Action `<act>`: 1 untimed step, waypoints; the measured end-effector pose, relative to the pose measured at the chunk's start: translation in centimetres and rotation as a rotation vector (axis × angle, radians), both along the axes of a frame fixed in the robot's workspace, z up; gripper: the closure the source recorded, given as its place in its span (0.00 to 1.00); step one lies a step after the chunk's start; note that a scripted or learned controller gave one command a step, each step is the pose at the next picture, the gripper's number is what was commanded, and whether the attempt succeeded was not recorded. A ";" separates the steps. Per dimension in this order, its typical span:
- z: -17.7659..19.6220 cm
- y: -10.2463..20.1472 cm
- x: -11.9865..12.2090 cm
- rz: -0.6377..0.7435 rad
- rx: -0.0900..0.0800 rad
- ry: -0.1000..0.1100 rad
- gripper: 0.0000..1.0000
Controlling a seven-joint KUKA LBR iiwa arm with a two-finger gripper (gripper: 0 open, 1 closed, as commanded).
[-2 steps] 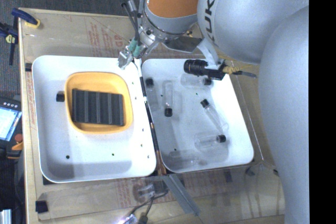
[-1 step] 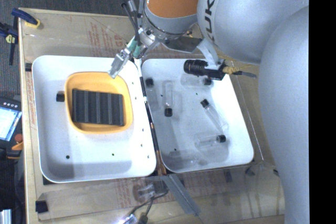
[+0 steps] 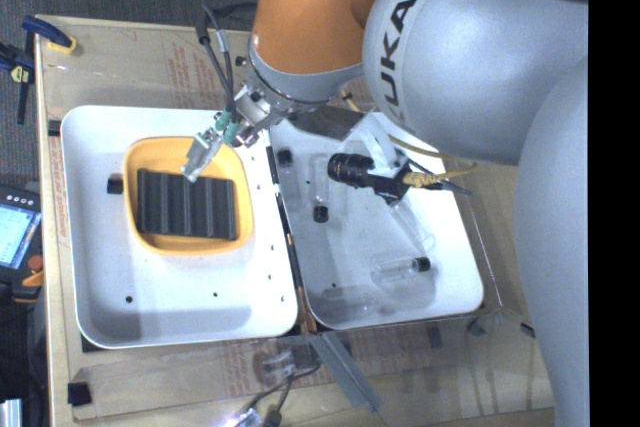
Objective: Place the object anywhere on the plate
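Where the fingers (image 3: pixel 203 153) hang — grip unclear — the black object (image 3: pixel 187 205) lies just below.

the arm (image 3: pixel 450 35) hides the far edge of the right bin (image 3: pixel 470 285) and is cut off by the top edge. the gripper (image 3: pixel 205 153) is too small to tell how it stands. clear items near the right bin's near edge are blurred.

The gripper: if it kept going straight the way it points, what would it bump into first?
Probably the dark ridged object on the yellow plate in the left bin; the gripper points down-left at it. Its height above is unclear.
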State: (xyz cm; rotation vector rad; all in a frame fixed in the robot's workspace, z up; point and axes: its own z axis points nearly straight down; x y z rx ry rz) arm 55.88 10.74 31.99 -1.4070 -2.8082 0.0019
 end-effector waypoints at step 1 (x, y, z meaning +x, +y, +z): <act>1.0 0.1 0.0 0.006 0.000 0.001 1.00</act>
